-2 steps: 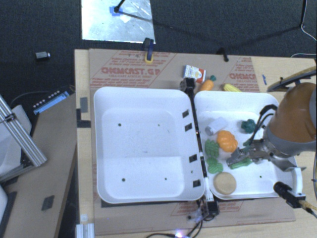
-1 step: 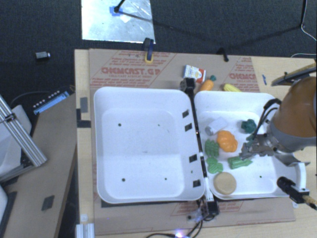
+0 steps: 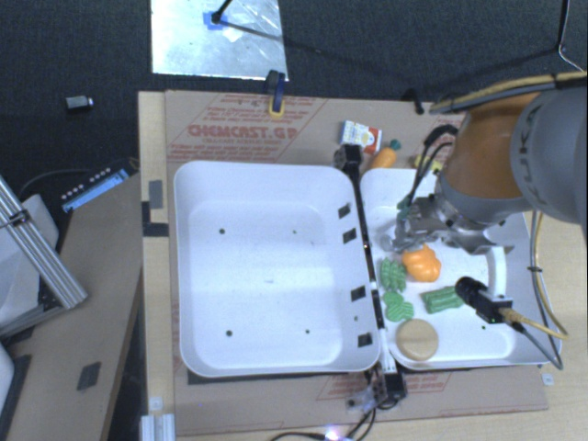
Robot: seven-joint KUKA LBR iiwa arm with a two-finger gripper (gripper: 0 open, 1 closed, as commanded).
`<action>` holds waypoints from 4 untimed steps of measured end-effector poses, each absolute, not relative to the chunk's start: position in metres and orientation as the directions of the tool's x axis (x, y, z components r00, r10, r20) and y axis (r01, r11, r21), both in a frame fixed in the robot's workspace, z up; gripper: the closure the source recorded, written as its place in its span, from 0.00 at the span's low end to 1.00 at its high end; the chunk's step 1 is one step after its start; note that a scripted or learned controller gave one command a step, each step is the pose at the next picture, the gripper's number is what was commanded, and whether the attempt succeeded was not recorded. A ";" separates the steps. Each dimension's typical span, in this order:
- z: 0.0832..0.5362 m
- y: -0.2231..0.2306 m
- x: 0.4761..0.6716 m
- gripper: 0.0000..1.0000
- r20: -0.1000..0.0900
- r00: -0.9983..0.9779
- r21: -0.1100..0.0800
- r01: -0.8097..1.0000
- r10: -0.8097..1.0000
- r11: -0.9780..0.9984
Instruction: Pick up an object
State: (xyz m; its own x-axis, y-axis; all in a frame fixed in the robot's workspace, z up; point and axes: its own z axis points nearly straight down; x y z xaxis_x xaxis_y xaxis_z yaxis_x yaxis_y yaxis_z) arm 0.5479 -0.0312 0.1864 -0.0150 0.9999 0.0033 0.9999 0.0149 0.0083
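Here the orange object (image 3: 423, 265) lies in the right bin (image 3: 514, 343), just below and touching the gripper (image 3: 411, 234), whose spread cannot be told. Green pieces (image 3: 393, 277) sit beside it to the left, a green block (image 3: 442, 299) below it, a tan disc (image 3: 417, 339) nearer the front. The left bin (image 3: 197, 186) adjoins.

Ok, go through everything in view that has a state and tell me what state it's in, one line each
left bin: sits flat on the bench beside the right bin.
right bin: holds the toys.
gripper: low in the right bin, right by the orange toy.
orange toy: lies on the bin floor.
green toys: lie along the bin's left wall.
tan disc: lies flat at the front.
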 end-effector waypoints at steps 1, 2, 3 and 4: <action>0.195 0.044 0.651 1.00 0.004 -0.013 0.011 1.000 1.000 0.012; 0.132 0.117 0.668 1.00 0.003 -0.010 -0.002 1.000 1.000 0.010; 0.260 0.127 0.663 1.00 0.004 -0.007 0.015 1.000 1.000 0.007; 0.217 0.145 0.668 1.00 0.000 -0.005 -0.001 1.000 1.000 0.005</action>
